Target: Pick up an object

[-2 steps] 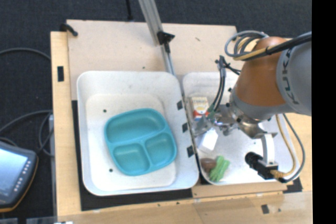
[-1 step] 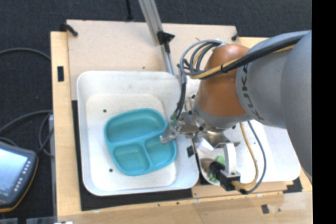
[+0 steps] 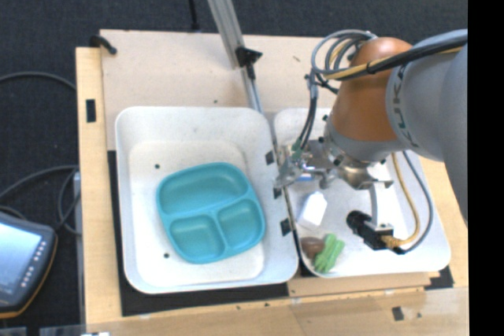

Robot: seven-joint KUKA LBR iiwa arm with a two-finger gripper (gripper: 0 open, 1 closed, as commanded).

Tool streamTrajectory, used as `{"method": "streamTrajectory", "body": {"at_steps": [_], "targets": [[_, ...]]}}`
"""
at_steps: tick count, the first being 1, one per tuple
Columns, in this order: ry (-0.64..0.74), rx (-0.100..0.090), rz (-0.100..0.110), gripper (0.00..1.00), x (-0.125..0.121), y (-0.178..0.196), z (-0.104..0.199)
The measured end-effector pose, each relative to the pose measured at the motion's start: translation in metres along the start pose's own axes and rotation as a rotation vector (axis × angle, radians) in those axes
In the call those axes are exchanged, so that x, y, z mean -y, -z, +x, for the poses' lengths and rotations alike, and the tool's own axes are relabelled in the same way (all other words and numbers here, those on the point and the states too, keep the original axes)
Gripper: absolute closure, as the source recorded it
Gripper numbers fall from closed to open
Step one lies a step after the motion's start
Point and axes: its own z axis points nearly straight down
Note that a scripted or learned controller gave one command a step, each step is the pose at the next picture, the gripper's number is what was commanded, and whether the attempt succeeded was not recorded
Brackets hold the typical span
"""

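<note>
My gripper point(image 3: 303, 171) hangs over the left part of the right bin point(image 3: 421, 248), close to the wall between the two bins. Just below it a small white block point(image 3: 313, 209) lies on the bin floor, apart from the gripper. At the bin's front edge sit a green object point(image 3: 331, 252) and, touching its left side, a brown object point(image 3: 313, 246). Nothing shows held by the gripper. The orange wrist band and grey arm cover the upper right of this bin.
A teal divided plate point(image 3: 211, 211) lies in the left bin point(image 3: 134, 126). A slanted aluminium bar point(image 3: 224, 4) comes down from the top to the bins' back edge. A tablet point(image 3: 20, 260) rests off the bench at the lower left.
</note>
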Motion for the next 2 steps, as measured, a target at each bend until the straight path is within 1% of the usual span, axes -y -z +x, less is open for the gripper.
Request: {"method": "streamTrajectory", "body": {"at_steps": [1,2], "targets": [[0.002,-0.002,0.001,0.00,-0.022,0.000,-0.035],[-0.001,0.001,0.003,0.00,-0.028,-0.019,-0.086]]}}
